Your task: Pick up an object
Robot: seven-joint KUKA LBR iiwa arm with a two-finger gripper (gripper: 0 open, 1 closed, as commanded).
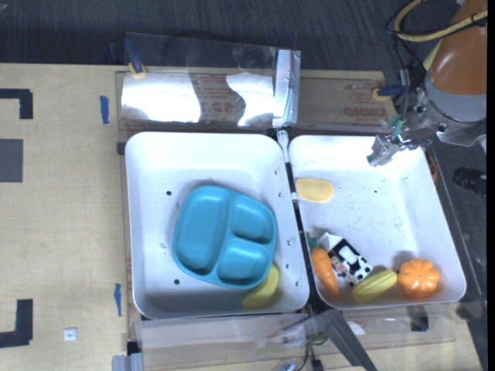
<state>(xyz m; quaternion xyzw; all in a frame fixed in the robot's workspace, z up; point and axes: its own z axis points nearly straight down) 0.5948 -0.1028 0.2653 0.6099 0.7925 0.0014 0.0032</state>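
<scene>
My gripper [382, 154] hangs over the back right corner of the right bin [402, 192], well above the floor of the bin and with nothing between its fingers. Toward the front of that bin lie an orange pumpkin [419, 277], a yellow-green corn-like piece [374, 284], a black and white toy [347, 262] and an orange carrot-like piece [324, 273]. A pale yellow oval piece [314, 189] lies near the bin's left wall. The gripper is apart from all of them.
The left bin [155, 176] holds a blue divided plate [223, 236] and a yellow-green fruit [265, 287] at its front edge. A shiny clear panel [209, 91] stands behind the left bin. Cables [425, 14] loop at the arm's upper right.
</scene>
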